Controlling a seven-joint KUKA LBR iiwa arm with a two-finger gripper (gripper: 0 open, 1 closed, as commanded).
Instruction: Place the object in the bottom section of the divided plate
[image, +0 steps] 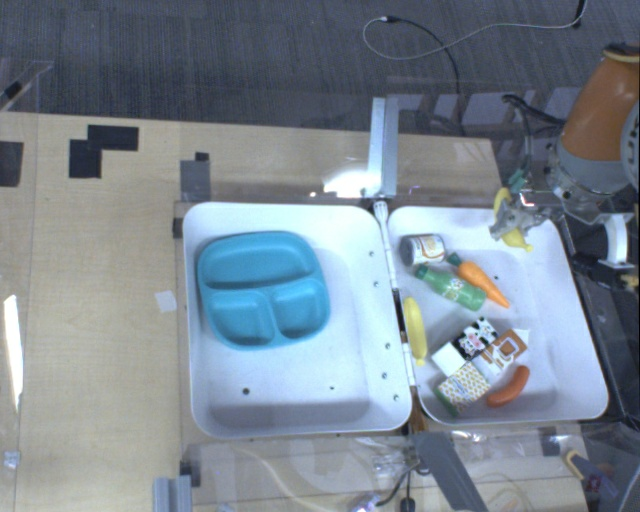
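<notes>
The blue divided plate (264, 287) lies in the left bin (300, 400), with bare white floor around it. In the right bin (570, 330), a can (424, 248), green bottle (450, 287), carrot (483, 282) and sausage (508, 386) crowd the middle. The pincer (515, 215) hangs over the far right corner, pinching a yellow banana (517, 236).
</notes>
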